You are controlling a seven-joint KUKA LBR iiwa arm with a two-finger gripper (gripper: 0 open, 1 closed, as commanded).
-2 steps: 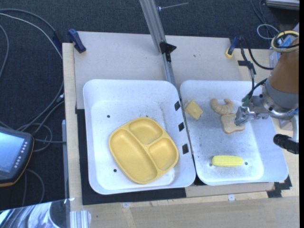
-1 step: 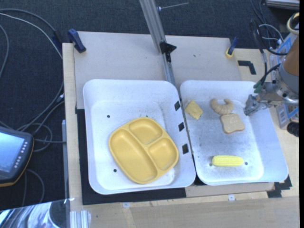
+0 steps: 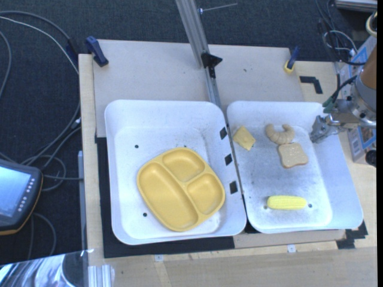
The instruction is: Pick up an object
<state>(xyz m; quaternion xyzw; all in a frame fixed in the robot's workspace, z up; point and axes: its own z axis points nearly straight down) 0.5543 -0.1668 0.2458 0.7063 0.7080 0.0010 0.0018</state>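
Gripper [image 3: 321, 129] over right bin [image 3: 341, 166] rim, nothing between fingers; croissant [image 3: 280, 133] and toast [image 3: 292, 155] just left of it, cheese [image 3: 243, 138] farther left, corn [image 3: 286, 203] below-left, yellow tray [image 3: 179, 188] far left.

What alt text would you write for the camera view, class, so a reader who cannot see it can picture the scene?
A robot arm's end effector hovers at the right edge of the right bin, which holds a cheese wedge, a croissant, a slice of toast and a corn cob. The left bin holds a yellow divided plate.
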